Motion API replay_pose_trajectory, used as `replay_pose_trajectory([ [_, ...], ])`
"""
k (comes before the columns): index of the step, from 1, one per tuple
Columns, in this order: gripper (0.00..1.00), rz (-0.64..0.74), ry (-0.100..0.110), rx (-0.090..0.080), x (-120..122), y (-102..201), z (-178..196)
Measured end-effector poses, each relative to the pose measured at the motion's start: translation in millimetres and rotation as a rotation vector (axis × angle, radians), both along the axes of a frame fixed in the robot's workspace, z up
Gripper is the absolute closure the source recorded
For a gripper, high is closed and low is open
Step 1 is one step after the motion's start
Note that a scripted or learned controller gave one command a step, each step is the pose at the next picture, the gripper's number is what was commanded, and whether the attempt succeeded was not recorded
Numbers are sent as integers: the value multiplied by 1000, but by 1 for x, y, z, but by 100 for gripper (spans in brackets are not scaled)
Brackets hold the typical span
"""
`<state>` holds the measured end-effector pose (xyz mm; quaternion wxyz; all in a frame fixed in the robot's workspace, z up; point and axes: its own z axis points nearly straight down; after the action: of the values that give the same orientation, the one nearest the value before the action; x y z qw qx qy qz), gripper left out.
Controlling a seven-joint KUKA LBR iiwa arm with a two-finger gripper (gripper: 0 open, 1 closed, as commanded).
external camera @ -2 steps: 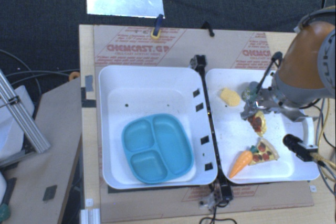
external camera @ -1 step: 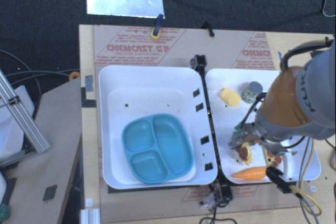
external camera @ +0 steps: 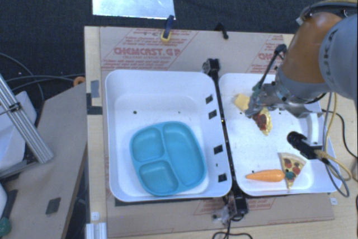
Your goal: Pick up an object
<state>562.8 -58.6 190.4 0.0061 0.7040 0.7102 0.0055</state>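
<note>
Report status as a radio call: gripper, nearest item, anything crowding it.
Gripper low in right bin, over a small red-and-yellow toy. Finger state unclear. Yellow piece close beside. Carrot, pizza slice well apart.

bench (external camera: pixel 140 47), two white bins (external camera: pixel 162 92) side by side

End effector (external camera: pixel 258 111) low in right bin (external camera: pixel 240 165), over pizza slice (external camera: pixel 263 121).

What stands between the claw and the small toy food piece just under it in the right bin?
Nothing visible: the claw is directly above the toy food piece, with the yellow piece off to its side.
</note>
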Motion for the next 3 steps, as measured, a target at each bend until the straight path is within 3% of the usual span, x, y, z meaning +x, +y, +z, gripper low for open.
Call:
replay_pose_trajectory([
  [1, 100, -1, 11, 2, 4, 39, 34],
  [2, 100, -10, 21, 1, -37, 15, -8],
  [3, 100, 7, 1, 7, -56, 111, 118],
])
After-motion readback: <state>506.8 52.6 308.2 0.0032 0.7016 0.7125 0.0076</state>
